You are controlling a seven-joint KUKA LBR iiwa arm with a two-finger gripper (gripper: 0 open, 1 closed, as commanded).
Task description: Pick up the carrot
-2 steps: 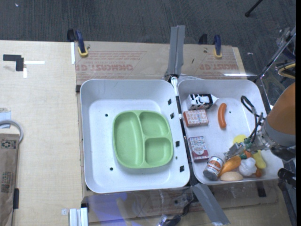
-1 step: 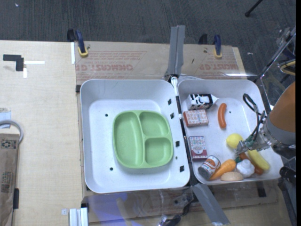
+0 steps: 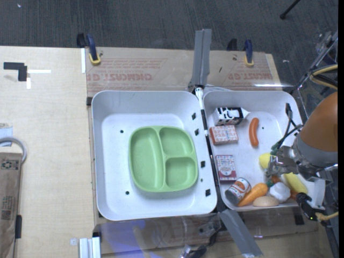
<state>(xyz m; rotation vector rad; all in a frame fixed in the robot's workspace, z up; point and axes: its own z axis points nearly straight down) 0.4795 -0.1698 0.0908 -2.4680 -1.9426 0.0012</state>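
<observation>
The carrot [image 3: 253,194] lies in the right bin [image 3: 247,97], near its front edge, tilted, with its thin end touching a can [image 3: 237,189] and a pale bun [image 3: 265,201] just beside it. The gripper [image 3: 276,165] hangs over the bin's right side, above and to the right of the carrot, beside a lemon [image 3: 264,159] and a banana [image 3: 295,183]; whether it is open or closed I cannot tell. Nothing shows in its grasp. The left bin [image 3: 107,144] holds a green tray [image 3: 163,158].
</observation>
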